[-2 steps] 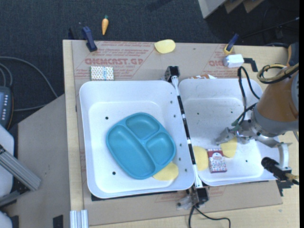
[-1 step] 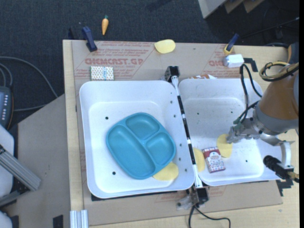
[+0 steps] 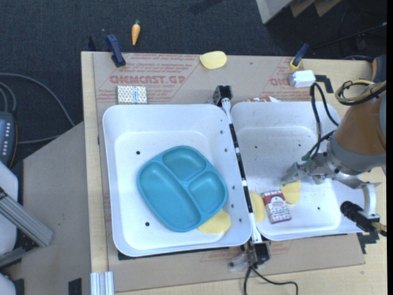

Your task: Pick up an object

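Observation:
My gripper point(image 3: 299, 173) is low over the right bin point(image 3: 276, 128), near its front right part. Touching or just below its tip lies a yellow piece point(image 3: 291, 190). A small red and white box point(image 3: 276, 206) sits directly left of that piece, near the bin's front wall. Another yellow piece point(image 3: 256, 205) leans in the bin's front left corner. The left bin point(image 3: 123, 128) holds a blue divided plate point(image 3: 181, 187), and a yellow piece point(image 3: 215, 223) pokes out from under the plate's front edge.
On the bench behind the bins lie a yellow piece point(image 3: 213, 59) and a small patterned box point(image 3: 132, 94). Blue clamps point(image 3: 115, 50) point(image 3: 299, 55) grip the board's back edge. A black cable point(image 3: 319, 112) hangs over the right bin beside the arm point(image 3: 362, 134).

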You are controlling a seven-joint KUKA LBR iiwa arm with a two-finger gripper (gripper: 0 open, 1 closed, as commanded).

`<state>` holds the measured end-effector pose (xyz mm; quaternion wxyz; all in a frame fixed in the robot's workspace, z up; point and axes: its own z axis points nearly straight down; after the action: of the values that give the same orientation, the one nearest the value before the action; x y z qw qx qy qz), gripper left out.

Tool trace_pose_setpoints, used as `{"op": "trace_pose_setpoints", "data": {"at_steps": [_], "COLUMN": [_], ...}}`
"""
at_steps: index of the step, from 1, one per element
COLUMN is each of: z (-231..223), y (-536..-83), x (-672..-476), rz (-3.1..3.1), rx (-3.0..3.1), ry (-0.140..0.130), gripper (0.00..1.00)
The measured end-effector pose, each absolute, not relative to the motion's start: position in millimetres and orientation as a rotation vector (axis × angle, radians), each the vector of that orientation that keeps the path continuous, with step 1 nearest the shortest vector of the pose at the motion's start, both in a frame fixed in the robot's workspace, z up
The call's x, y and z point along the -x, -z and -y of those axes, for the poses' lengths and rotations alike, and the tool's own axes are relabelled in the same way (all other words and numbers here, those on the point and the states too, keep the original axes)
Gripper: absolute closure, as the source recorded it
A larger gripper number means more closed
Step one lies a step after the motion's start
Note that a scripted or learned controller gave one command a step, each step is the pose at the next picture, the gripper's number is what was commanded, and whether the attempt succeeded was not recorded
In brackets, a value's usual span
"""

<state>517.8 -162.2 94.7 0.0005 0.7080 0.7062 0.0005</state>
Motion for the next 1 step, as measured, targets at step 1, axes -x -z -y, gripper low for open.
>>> {"op": "trace_pose_setpoints", "data": {"at_steps": [1], "z": [105.0], "y": [-84.5], "x": [-524.8], "rz": [-2.224], "rx": [-2.222], "ry": [0.000], "gripper": [0.00]}}
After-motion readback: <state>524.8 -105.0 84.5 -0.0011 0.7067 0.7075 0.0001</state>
